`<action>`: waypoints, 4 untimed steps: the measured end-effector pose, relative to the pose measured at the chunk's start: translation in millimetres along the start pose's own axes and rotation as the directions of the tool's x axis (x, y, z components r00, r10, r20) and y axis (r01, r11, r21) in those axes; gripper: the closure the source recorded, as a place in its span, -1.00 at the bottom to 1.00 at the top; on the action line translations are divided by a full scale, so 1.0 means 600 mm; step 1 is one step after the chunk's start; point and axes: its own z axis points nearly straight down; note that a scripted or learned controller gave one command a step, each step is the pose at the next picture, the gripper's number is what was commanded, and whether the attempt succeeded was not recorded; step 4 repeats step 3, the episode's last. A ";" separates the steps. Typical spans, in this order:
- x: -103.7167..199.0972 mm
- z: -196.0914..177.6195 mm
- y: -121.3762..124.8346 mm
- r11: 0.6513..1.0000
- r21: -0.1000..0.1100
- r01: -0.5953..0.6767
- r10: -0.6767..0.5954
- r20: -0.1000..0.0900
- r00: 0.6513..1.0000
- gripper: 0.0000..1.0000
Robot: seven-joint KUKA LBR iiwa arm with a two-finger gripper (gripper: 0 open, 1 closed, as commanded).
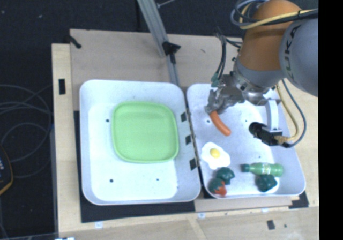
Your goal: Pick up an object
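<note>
Where tool [216,106] meets carrot [220,124], carrot's upper end hidden.

We see two white bins [91,126]. We count one green plate [144,130], one orange carrot [220,124], one fried egg [215,154], one green bottle [262,169], and two little green veggie toys [222,175].

matt green plate [145,131], glossy white bins [91,126]
</note>
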 end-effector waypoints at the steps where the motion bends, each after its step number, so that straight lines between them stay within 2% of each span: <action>1: 0.064 0.007 -0.040 1.000 -0.001 0.000 0.000 0.000 1.000 1.00; 2: 0.134 -0.002 -0.074 1.000 -0.002 0.000 0.000 -0.001 1.000 1.00; 3: 0.130 -0.001 -0.074 1.000 -0.001 -0.003 0.003 0.000 1.000 -1.00; 4: 0.130 -0.001 -0.074 1.000 -0.001 -0.003 0.003 0.000 1.000 -1.00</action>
